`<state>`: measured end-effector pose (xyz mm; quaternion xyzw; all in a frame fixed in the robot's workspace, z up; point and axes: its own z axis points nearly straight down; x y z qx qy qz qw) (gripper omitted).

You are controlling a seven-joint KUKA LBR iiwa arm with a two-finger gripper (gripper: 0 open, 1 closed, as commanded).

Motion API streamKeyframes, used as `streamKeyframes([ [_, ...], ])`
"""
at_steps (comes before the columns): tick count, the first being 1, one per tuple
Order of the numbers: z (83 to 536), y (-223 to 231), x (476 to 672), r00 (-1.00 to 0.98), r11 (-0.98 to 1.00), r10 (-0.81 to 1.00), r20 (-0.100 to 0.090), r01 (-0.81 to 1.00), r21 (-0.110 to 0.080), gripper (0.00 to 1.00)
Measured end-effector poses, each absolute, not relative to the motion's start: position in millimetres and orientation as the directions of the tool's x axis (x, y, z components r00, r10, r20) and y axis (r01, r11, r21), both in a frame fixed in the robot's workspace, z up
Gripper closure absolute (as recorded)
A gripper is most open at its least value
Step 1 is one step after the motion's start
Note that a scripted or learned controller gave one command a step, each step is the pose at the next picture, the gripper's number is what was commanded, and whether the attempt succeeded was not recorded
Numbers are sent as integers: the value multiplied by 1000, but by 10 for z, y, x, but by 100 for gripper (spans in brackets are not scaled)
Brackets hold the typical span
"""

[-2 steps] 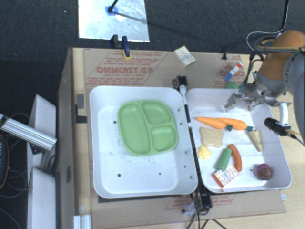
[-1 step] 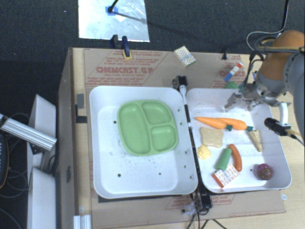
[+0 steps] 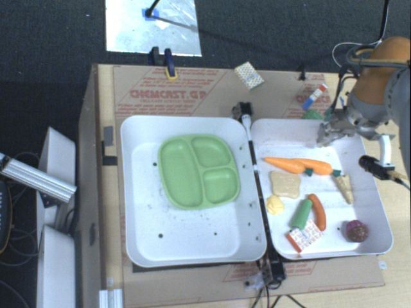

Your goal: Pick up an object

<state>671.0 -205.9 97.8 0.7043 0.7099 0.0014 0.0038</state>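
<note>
Two white bins on a worktop (image 3: 103, 191), tool (image 3: 329, 133) at the far edge of the right bin (image 3: 379, 201).

Tool: low over the right bin's far corner, nothing visible between its parts; whether they stand apart or together cannot be told. Nearest the tool, just in front of it toward the camera: an orange carrot (image 3: 297, 165) lying crosswise. Further forward of the tool: a pale bread slice (image 3: 285, 184), a small yellow piece (image 3: 275, 205), a green cylinder (image 3: 300, 214) touching an orange sausage (image 3: 318, 211), a red-and-white packet (image 3: 304, 237). Forward and to the arm's side of the tool: a tan wedge (image 3: 345, 188), a dark purple ball (image 3: 356, 231). Well away from the tool across the divider: left bin (image 3: 138, 236) holding a green divided plate (image 3: 198, 171).
</note>
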Motion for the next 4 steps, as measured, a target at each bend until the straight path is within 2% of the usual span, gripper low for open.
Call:
streamKeyframes([
  [1, 976, -2059, 6709, -8, 8, 1000, -4, 1000, 7, 0],
  [3, 866, -2053, 6698, -6, 6, 1000, -1, 1000, 2, 0],
  [4, 982, -2058, 6712, -8, 8, 1000, -3, 1000, 8, 100],
])
